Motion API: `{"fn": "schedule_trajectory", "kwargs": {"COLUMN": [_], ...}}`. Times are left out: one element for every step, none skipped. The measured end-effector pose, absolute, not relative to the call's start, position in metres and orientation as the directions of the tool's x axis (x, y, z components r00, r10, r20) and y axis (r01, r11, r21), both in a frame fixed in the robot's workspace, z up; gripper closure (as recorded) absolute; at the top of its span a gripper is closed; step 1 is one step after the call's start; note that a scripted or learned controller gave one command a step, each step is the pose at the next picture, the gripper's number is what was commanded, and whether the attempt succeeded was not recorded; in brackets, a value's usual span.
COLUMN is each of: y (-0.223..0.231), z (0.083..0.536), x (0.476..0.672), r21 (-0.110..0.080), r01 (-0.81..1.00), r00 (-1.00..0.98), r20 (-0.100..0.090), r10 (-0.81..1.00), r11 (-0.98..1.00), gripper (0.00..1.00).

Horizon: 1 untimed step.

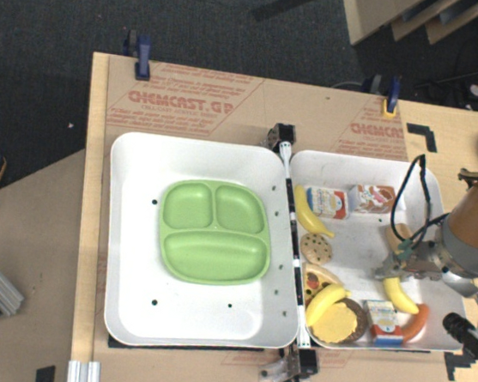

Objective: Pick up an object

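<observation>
We see the hand low in the right white bin, just above a small yellow plastic banana. We cannot tell its grip.

The grey arm comes in from the right; its orange band sits above the wrist; the gripper points down and left.

We see dark carpet around the brown bench top, with pale wooden furniture at the top right.
</observation>
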<state>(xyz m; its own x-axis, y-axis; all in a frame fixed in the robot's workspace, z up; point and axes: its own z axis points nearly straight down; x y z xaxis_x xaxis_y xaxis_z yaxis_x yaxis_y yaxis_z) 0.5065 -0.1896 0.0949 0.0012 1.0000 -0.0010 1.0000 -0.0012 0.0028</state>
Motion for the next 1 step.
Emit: {"fn": "schedule_trajectory", "kwargs": {"y": [-0.0883], "z": [0.0843], "x": [0.5730], "r21": [0.006], "r01": [1.000], "r00": [-0.010], "r20": [0.001], "r10": [1.000], "r11": [0.010], "gripper": [1.00]}}
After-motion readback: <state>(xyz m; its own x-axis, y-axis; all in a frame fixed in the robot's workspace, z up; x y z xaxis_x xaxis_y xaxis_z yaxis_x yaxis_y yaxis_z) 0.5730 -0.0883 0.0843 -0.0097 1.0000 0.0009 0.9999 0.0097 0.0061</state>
